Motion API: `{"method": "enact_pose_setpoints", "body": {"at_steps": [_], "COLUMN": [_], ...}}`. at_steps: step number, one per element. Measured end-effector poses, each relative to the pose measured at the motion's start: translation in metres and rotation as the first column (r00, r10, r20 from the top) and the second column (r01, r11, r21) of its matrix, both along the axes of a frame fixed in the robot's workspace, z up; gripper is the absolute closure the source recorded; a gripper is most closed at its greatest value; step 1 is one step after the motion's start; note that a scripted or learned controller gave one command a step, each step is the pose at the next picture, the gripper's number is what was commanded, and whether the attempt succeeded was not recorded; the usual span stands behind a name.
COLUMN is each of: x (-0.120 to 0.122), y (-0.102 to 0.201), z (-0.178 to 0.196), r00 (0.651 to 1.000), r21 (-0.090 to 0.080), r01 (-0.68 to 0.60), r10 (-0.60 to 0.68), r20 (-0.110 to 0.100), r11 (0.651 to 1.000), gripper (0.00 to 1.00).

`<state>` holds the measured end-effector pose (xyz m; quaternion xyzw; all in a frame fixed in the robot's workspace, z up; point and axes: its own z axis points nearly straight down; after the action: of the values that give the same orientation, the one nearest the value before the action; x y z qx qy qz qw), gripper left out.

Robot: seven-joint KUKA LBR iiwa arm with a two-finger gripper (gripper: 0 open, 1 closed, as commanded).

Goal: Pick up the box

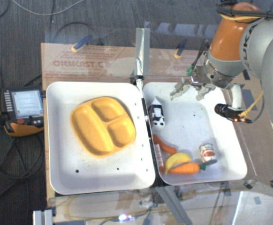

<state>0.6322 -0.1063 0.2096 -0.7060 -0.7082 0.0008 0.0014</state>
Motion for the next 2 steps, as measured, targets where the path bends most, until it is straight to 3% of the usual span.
{"method": "enact_pose_setpoints", "body": {"at_steps": [1, 2], "x": [-0.013, -0.046], "y": [-0.024, -0.074], "z": [-0.118, -0.119], "r00": [1.0, 0.997], "r21": [-0.002, -0.004], "r01": [0.026, 0.079], "r10": [-0.026, -0.078], "r20": [0.006, 0.015], "r11": [1.0, 0.997], "gripper": [0.0, 0.0]}}
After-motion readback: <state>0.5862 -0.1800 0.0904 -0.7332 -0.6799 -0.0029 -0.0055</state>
